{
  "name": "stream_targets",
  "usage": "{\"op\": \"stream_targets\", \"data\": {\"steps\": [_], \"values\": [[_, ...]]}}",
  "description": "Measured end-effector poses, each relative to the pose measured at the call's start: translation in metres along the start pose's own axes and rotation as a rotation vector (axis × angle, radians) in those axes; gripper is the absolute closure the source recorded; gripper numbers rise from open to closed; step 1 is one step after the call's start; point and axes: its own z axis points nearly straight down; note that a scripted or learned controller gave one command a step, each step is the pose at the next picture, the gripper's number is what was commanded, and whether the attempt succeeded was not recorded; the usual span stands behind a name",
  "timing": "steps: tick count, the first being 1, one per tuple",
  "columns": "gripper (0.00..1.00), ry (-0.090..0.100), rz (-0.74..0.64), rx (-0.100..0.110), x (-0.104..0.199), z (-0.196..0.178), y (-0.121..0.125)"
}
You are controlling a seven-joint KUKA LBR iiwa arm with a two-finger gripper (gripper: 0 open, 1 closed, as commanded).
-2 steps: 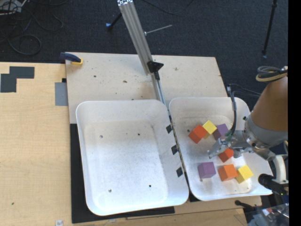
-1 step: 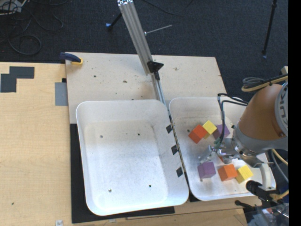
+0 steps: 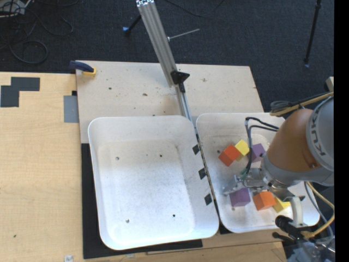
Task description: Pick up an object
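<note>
Target candidates all sit in the right white plastic bin point(image 3: 218, 125): an orange cube point(image 3: 229, 155), a yellow cube point(image 3: 242, 147) touching it, a purple cube point(image 3: 257, 151) just beside those. Nearer the front, a second purple cube point(image 3: 239, 197), a second orange cube point(image 3: 264, 200) and a small yellow block point(image 3: 281, 204) cluster together. We read the blocks as loose, tumbled, not arranged; several lie tilted.

The metal two-finger gripper point(image 3: 245, 182) sits low in that bin, between the back cluster and the front one, just above the front purple cube. We cannot tell how the jaws stand: the wrist covers them, and no block is seen between them. Our guess is it's lined up for the front purple cube, since that is nearest.

The grey arm with the orange band point(image 3: 292, 141) reaches in from the right and hides part of the bin. The left white bin point(image 3: 98, 146) lies beside it, apart from the action. A slanted aluminium post point(image 3: 161, 42) stands behind both.
</note>
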Motion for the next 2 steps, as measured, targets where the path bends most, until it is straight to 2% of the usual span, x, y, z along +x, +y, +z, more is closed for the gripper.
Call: {"op": "stream_targets", "data": {"steps": [1, 2], "values": [[1.00, 0.001, 0.007, 0.001, -0.001, -0.010, 0.000], [1.00, -0.003, -0.006, -0.004, 0.003, -0.067, -0.008]]}}
